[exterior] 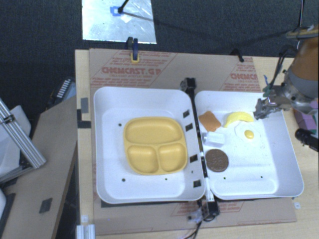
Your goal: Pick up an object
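The right bin point(279, 183) holds several small items. A yellow banana point(238, 117) lies near its back, with an orange-brown slab point(210, 121) to its left. A fried egg point(248, 134) sits just in front of the banana. A small white piece point(215, 139) and a brown round cookie point(217, 160) lie near the bin's left wall. My gripper point(261, 111) hangs above the bin's back right part, just right of the banana's tip. Nothing shows between its fingers.
The left bin point(107, 133) carries a yellow three-compartment tray point(152, 144). A black divider strip point(195, 138) runs between the bins. The bench's cardboard base point(149, 68) extends behind them, with a blue and yellow clamp point(134, 49) at its back edge.
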Robot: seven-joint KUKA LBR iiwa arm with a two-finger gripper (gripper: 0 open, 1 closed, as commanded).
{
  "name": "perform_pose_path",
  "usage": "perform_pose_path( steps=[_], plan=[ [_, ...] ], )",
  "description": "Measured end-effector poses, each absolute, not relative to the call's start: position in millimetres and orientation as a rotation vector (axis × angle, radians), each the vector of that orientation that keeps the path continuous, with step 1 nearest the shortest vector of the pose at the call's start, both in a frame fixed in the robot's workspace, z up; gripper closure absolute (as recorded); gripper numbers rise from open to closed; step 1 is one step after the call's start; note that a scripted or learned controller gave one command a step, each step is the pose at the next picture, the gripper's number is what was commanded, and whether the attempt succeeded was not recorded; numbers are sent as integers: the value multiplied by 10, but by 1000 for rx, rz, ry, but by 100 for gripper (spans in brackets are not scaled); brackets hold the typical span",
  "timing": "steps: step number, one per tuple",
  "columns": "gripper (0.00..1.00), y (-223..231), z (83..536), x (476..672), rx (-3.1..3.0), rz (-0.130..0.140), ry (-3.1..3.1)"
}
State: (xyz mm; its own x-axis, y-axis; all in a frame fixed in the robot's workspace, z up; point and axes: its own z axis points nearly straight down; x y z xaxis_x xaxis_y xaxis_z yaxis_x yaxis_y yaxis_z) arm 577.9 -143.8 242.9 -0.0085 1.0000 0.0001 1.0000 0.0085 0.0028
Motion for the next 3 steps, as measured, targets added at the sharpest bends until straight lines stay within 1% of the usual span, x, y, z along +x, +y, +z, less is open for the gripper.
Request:
perform_pose_path(
  steps=[2, 3],
  plan=[
    [100, -509, 2526, 5887, 2211, 3, 2230],
    [100, 32, 2431, 6061, 2210, 4, 2230]
  ],
)
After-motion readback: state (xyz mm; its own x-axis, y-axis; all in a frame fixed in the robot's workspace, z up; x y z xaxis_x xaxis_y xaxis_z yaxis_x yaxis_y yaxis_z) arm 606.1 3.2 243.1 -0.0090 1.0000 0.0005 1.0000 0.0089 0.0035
